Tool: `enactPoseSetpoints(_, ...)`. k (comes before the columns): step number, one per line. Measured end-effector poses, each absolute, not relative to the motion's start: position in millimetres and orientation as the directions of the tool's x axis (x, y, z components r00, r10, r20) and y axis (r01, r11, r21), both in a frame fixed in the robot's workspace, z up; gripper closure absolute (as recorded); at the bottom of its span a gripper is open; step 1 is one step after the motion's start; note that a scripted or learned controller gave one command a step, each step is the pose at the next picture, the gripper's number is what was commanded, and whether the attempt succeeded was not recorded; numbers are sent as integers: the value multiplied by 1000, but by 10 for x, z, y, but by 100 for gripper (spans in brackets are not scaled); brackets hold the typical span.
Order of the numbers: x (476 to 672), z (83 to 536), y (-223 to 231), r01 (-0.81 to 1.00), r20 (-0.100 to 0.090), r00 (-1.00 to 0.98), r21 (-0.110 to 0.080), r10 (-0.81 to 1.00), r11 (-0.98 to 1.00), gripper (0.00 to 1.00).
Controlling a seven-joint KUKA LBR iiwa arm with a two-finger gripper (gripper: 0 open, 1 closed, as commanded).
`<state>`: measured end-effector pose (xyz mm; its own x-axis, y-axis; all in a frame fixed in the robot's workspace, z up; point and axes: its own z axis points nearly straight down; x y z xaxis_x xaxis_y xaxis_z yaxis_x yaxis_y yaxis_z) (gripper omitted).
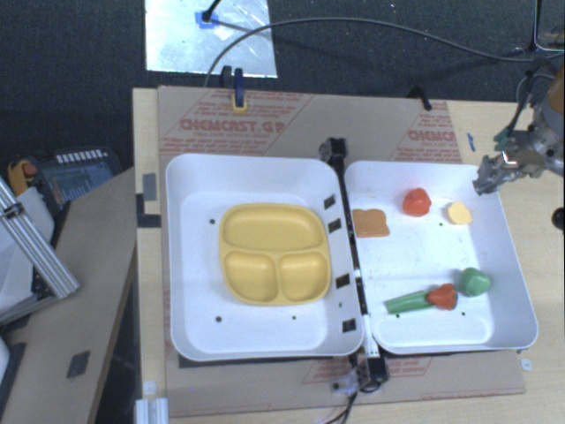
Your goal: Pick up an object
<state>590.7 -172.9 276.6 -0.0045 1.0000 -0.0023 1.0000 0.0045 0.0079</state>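
The right bin [508, 263] holds several toy foods. A red tomato-like piece [417, 202] lies near a pale yellow round piece [458, 213]. A brown toast slice [371, 223] rests by the bin's left wall. A green pod [407, 302], a small red piece [443, 297] and a green round piece [474, 281] lie toward the front. My gripper [488, 182] hangs at the right bin's far right corner, above the rim and apart from every piece. Nothing shows between its fingertips.
The left bin [190, 237] carries a yellow three-compartment plate [272, 253]. Black clips line the divider [340, 237] between the bins. A cable [397, 34] arcs over the back of the bench, and a blue-handled clamp [237, 87] sits on the cardboard edge.
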Motion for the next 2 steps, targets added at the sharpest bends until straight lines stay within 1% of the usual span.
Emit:
enactPoseSetpoints(1,5940,2748,-1110,1000,1,-10,2,1000,10,100)
enactPoseSetpoints(2,5955,2693,-678,1000,1,-9,2,1000,9,100)
